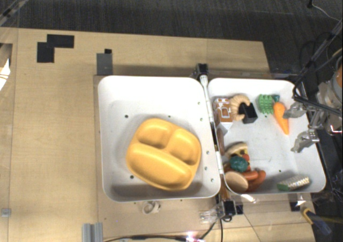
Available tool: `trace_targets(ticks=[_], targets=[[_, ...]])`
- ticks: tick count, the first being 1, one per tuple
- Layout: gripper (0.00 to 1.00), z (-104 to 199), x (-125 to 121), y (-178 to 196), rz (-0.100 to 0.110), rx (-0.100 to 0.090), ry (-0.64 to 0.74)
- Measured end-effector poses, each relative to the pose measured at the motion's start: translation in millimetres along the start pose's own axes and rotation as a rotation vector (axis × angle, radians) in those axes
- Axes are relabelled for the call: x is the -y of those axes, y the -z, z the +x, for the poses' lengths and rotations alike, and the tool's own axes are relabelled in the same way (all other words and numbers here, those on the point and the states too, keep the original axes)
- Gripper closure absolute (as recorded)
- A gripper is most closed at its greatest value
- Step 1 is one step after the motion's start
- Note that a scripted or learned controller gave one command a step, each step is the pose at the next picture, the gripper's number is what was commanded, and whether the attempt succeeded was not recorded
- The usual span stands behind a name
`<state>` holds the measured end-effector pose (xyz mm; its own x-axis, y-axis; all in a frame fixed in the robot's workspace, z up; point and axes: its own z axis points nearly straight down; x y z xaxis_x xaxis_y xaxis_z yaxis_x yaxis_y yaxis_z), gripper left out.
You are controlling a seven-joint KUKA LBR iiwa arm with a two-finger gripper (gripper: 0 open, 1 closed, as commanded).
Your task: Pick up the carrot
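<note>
The carrot is small and orange, lying in the right bin near its far right corner, with its tip pointing toward the front. A green ridged piece lies just left of its top. My gripper reaches in over the right rim, just right of the carrot. It is open: one finger sits beside the carrot's lower half, the other nearer the front. Nothing is between them.
A big yellow pepper-shaped toy lies in the left bin. The right bin also holds a brown-and-white toy with a black piece, a pile of food toys at the front left, and a silvery item.
</note>
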<state>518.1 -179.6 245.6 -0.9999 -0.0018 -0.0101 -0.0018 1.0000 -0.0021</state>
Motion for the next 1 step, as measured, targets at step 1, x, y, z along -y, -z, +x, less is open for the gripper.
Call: trace_targets(ticks=[1], targets=[[0.00, -33.4, 25.1, -150.5, -0.003, -0.003, 0.209]])
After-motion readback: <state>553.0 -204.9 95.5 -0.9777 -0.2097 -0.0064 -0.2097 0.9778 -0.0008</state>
